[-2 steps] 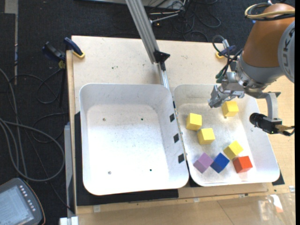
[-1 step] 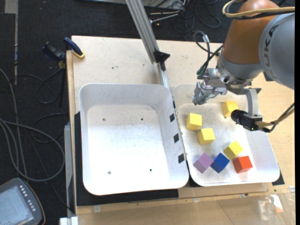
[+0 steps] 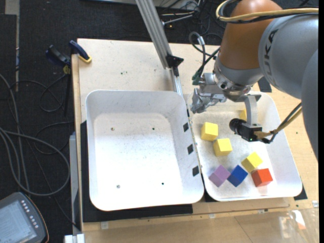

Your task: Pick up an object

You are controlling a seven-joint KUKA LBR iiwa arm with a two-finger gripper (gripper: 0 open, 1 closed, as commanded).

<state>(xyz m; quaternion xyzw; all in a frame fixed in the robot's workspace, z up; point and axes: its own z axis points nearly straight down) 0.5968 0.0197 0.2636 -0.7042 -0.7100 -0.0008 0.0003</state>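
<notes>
The right bin holds several small blocks. A yellow block lies near its left wall, with a second yellow one just in front of it. Along the front sit a purple block, a blue block, a third yellow block and a red block. Another bit of yellow peeks out behind the arm's black fitting. My gripper hangs over the bin's far left corner, just behind the first yellow block. I see nothing held in it.
The left bin sits beside the right one, and their walls meet near the gripper. A slanted metal strut runs down to the bins' far edge. A blue and yellow clamp lies at the bench's far left corner.
</notes>
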